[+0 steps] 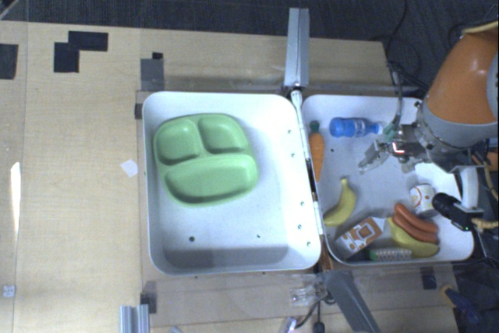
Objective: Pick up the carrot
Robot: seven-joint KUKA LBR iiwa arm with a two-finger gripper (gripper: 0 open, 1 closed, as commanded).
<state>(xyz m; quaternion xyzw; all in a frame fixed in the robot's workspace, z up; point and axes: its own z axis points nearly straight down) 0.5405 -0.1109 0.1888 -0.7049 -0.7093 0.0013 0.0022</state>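
Observation:
The carrot is a short orange root with a green top. It lies along the left wall of the right bin, just below the bin's far left corner. My gripper hangs over the middle of that bin, to the right of the carrot and apart from it. Its fingers are open and point left, with nothing between them. The grey arm with its orange band comes in from the right.
A blue water bottle lies beyond the gripper. A banana, a small printed box, sausages on a second banana and a white-orange ball fill the near part. A green divided plate sits in the left bin.

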